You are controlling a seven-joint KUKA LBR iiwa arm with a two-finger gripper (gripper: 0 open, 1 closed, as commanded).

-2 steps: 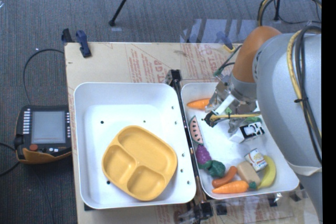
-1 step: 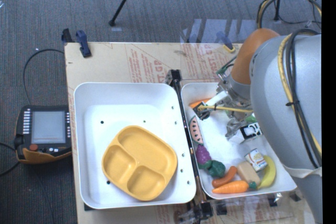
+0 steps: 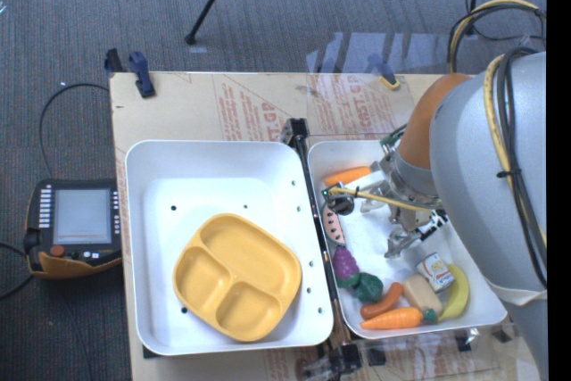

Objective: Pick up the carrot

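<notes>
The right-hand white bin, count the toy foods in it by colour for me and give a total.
Orange, carrot-like pieces: 3
Yellow banana: 1
Purple grapes: 1
Green leafy vegetable: 1
Red watermelon slice: 1
Tan bread-like piece: 1
Small white carton: 1
Total: 9; others may be hidden under the arm.

A divided plate (image 3: 236, 275) lies in the left bin (image 3: 152, 165); toy food, including a carrot (image 3: 393, 318), fills the right bin (image 3: 486, 303).
</notes>
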